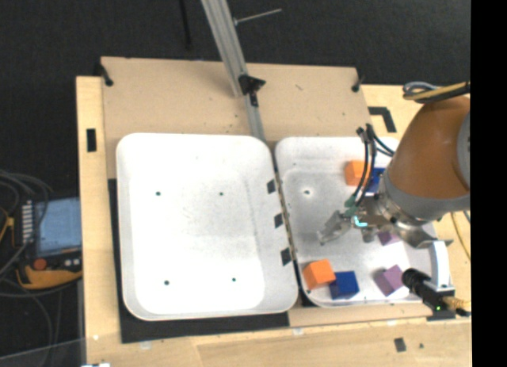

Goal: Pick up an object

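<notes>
A dark floor is surrounding the wooden bench [198, 96], and two shallow white bins are sitting on it side by side: the left bin [127, 199] and the right bin [317, 155], with a slanted metal post [226, 32] rising behind the seam between them.

The arm [428, 159] is reaching in from the right and hanging low over the right bin, orange band bulking out above the wrist. The gripper [342, 226] is pointing toward the middle of that bin, over bare white floor, and its fingers [329, 233] are looking slightly spread with nothing between them, though they are small and blurred from here.

The candidates are lying scattered, which is probably why the gripper is poised centrally among them. An orange block [319, 273] is sitting near the bin's front edge, touching or just beside a blue block [344, 285]. A purple block [388, 280] is lying further right. Another orange block [354, 172] is sitting toward the back, with something blue [374, 177] just beside it, partly covered by cables.

A small purple piece [387, 238] is peeking out beneath the wrist; most of it is hidden. The arm's bulk is masking the bin's right side, so what else lies there is anyone's guess. My judgement: nothing is grasped yet.
</notes>
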You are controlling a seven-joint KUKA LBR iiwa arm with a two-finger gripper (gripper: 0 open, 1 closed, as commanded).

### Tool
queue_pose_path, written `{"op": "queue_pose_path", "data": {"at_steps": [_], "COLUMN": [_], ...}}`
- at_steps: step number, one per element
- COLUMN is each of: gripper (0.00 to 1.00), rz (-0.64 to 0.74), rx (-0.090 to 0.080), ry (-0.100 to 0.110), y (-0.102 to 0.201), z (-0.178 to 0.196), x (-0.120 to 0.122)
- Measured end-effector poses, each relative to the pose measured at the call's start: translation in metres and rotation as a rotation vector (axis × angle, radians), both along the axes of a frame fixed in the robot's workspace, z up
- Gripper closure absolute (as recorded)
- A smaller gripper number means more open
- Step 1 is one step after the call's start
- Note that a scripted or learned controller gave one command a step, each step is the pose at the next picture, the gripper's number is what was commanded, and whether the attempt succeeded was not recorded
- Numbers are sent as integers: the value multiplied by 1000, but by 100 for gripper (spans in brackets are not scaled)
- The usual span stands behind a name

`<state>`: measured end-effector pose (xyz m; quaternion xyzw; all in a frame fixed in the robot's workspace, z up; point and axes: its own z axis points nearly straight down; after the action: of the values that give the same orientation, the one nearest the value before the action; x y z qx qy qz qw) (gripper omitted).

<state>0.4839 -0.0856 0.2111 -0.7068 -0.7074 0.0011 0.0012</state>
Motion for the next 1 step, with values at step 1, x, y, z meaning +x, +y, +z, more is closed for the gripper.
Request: {"op": "queue_pose_path", "data": {"at_steps": [1], "gripper": [0], "rz": [-4], "rx": [0], "ry": [-6], "y": [0], "z": [2], "x": [1]}}
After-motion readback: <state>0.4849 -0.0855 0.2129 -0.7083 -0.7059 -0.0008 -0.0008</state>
